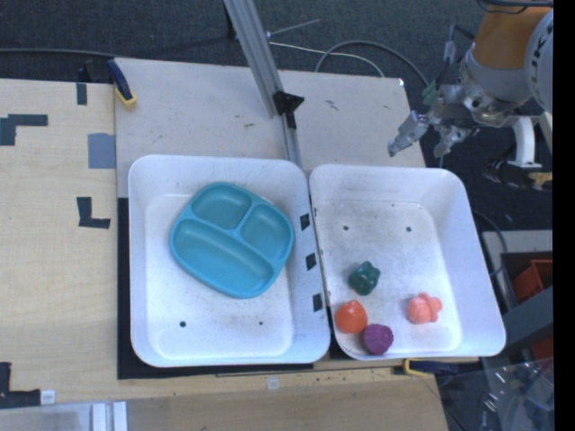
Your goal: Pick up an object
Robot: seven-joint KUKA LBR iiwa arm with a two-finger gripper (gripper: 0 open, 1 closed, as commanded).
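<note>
Several small objects lie in the right bin (449, 196), toward its near end: a dark green one (364, 278), an orange-red one (351, 316), a purple one (378, 338) and a salmon-pink one (423, 308). My gripper (420, 144) hangs above the far right corner of this bin, just beyond its back rim and well away from the objects. Its two fingers stand apart, open, with nothing between them.
The left bin (153, 330) holds a light blue divided plate (233, 238). A slanted metal bar (256, 43) runs down to the seam between the bins. Cables lie on the bench behind the right bin.
</note>
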